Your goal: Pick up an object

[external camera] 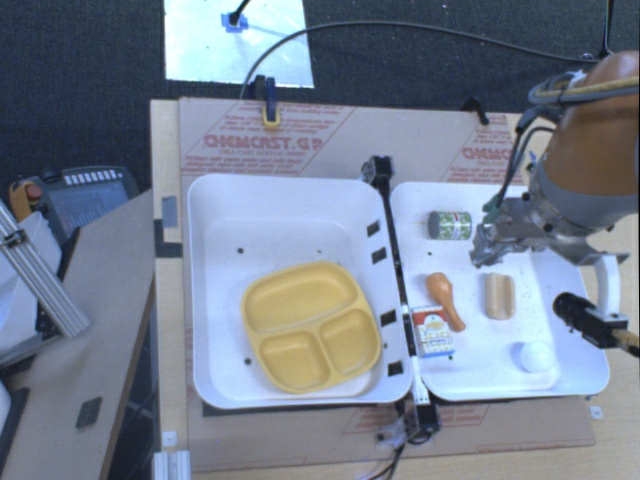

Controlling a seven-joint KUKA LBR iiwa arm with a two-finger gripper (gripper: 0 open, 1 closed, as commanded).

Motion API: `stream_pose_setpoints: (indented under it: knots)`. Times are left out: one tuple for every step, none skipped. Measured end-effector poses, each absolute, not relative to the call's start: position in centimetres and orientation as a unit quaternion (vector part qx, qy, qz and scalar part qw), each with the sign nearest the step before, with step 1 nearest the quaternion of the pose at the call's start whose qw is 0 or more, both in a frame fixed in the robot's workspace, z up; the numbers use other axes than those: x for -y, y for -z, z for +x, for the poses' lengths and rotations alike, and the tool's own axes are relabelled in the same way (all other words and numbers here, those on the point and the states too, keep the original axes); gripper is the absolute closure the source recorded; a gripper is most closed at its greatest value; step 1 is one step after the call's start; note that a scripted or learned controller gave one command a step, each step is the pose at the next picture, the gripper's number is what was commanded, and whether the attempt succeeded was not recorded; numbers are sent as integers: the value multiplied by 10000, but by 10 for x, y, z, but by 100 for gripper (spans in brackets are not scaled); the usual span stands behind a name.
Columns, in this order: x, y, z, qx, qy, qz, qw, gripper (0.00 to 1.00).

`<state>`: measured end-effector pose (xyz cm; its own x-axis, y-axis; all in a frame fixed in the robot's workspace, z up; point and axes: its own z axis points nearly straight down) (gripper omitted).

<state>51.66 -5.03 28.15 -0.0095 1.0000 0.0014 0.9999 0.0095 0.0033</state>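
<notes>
Over the right bin (pixel 580 373), pincer (pixel 486 249), grip unreadable, near the can (pixel 450 225).

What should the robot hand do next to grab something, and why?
Probably move down a little toward the bread roll. The gripper hangs just above and left of it in the right bin, and nothing is between its fingers. The roll lies apart from the can and the orange spoon, so there is room.
</notes>
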Motion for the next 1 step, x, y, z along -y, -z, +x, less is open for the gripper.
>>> stream_pose_setpoints:
  knots:
    - [-3, -280, 533, -7107, -16, 7035, 3, 100]
